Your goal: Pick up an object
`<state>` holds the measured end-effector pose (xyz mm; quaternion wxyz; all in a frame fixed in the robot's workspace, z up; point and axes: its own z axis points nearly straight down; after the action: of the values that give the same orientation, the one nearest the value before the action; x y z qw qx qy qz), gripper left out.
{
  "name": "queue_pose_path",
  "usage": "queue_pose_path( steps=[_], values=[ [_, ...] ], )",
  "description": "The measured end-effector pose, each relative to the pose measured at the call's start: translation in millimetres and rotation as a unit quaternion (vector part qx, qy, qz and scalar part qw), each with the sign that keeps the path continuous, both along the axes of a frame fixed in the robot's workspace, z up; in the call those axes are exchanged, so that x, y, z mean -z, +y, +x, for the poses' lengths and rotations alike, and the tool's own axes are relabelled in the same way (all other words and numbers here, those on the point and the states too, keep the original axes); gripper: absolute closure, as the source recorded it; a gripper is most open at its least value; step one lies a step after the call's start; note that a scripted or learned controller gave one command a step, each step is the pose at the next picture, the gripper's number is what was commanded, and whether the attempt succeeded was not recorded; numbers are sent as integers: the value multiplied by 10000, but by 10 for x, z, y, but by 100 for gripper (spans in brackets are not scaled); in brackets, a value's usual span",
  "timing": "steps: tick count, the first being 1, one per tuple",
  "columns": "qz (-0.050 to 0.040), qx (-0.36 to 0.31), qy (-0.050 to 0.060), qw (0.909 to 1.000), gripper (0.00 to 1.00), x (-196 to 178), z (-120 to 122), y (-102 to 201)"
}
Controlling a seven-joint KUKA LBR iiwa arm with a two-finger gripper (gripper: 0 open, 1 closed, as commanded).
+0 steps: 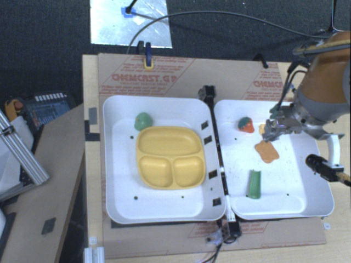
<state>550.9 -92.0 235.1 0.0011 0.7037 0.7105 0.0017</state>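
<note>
Hovering in the right bin, the hand, its grip state impossible to tell, hung just at twelve o'clock of the flat orange piece, which looked thin enough that a descent might slip off and miss it.

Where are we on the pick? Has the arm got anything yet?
Nothing looks picked yet. The orange piece, the green block and the red and green item all lie on the floor of the right bin. In hand: the gripper hangs low just above the orange piece, with nothing seen between its fingers. Left: grasp one thing and lift it.
</note>
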Motion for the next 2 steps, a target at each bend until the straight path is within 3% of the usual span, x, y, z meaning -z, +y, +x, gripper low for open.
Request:
queue_pose_path(
  steps=[1, 2],
  values=[
    [5, -3, 3, 10000, 100, -80, 168, 509],
    [0, 4, 10, 10000, 100, 72, 287, 1014]
  ],
)
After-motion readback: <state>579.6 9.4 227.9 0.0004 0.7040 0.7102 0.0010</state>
